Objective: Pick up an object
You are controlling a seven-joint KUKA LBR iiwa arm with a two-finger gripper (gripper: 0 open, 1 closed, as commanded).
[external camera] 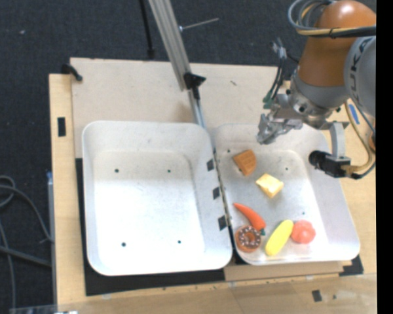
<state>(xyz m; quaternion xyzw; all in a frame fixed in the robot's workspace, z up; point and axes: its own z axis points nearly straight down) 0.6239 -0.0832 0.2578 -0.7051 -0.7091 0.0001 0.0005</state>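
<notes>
Bench (131, 90): carries two white bins side by side and extends beneath, left of and beyond the pincer. Left bin (92, 142): sits well to the left of the pincer, touching the right bin along the shared inner edge. Right bin (327, 208): lies directly below and nearer the camera than the pincer. Arm (327, 51): grey with an orange band, enters from the right and slopes down to the pincer. Aluminium rail (170, 38): stands left of the pincer and slants toward the junction of the bins. Pincer (269, 135): hangs over the far rim of the right bin; apart or together cannot be told at this resolution. Brown block (245, 162): rests near the pincer, just below and slightly left of it, apart from it. Yellow wedge (270, 186): lies straight below the pincer, beyond the brown block. Yellow oblong piece (279, 237): lies well below the pincer by the near rim, tilted. Red round piece (303, 231): sits just right of the yellow oblong piece. Orange pepper (250, 216): lies below and slightly left of the pincer. Ring doughnut (248, 239): sits just beneath the orange pepper, farthest from the pincer.
</notes>
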